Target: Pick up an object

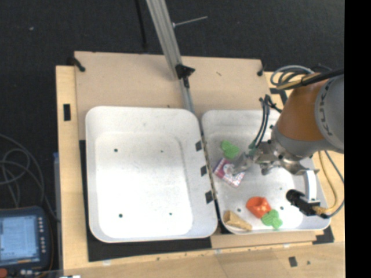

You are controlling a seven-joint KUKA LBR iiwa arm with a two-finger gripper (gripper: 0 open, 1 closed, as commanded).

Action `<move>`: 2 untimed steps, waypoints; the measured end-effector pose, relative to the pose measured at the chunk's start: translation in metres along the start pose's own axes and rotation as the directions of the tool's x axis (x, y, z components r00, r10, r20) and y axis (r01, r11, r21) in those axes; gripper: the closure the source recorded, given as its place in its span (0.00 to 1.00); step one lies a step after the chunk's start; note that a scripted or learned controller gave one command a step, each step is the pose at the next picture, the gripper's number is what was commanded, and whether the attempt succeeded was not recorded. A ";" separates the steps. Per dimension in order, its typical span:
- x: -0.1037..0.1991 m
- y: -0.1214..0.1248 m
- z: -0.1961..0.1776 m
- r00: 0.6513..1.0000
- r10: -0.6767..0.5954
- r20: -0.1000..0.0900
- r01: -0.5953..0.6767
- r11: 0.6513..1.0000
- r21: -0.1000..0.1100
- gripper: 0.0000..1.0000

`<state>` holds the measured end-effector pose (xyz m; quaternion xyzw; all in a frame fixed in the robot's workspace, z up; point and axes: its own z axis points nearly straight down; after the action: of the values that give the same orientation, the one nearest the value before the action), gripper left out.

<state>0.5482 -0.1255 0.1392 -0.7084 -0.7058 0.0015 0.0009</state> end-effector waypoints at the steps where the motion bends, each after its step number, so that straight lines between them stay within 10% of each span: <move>1: -0.001 0.002 -0.014 1.000 0.007 0.000 -0.007 1.000 -0.009 1.00; 2: -0.001 0.009 -0.077 1.000 -0.007 0.001 0.007 1.000 -0.012 1.00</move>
<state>0.5578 -0.1265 0.2160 -0.7060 -0.7082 -0.0023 -0.0038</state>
